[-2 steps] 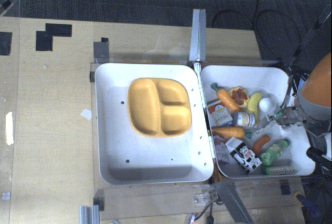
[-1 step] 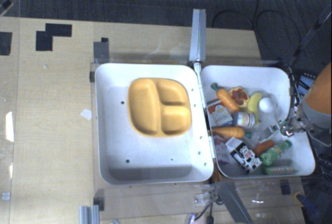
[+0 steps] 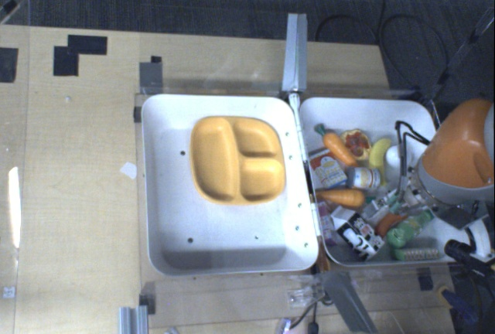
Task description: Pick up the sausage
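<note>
The sausage [image 3: 340,198] is orange-brown and lies flat in the right bin [image 3: 421,114], near the bin's left wall, with its ends pointing to 9 and 3 o'clock. A little jar [image 3: 364,178] sits just beside it at 1 o'clock. A carrot [image 3: 339,146] lies near it at 12 o'clock. A black and white toy [image 3: 360,236] is near it at 5 o'clock. The gripper [image 3: 391,209] is low over the bin at 3 o'clock from the sausage, close to it but not touching it. I cannot tell if the gripper is spread or pressed together. The grey arm with its orange band [image 3: 462,148] comes in from 3 o'clock. At 9 o'clock, the left bin [image 3: 166,193] holds a yellow tray [image 3: 236,159].
</note>
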Motion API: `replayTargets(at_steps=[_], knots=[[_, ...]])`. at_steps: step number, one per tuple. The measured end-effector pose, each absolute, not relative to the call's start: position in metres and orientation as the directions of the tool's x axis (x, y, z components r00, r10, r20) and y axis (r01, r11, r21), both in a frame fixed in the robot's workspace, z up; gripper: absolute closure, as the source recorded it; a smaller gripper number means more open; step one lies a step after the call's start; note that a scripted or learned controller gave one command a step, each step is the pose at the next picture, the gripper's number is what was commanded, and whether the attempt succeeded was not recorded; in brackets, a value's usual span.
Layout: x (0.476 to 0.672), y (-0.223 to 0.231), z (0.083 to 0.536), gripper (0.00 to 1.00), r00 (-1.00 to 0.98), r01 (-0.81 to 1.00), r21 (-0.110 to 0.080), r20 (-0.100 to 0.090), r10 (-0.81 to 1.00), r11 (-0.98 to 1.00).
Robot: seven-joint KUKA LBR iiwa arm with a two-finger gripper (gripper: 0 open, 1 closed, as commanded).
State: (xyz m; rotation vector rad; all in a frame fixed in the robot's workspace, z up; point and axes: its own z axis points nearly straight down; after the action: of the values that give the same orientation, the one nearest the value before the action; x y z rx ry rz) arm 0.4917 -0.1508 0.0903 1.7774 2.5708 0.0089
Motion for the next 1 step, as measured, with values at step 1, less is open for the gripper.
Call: replayTargets(at_steps=[1], knots=[[0.4916, -0.1508, 0.0903, 0.00, -0.353, 0.935, 0.014, -0.010, 0.936, 0.353]])
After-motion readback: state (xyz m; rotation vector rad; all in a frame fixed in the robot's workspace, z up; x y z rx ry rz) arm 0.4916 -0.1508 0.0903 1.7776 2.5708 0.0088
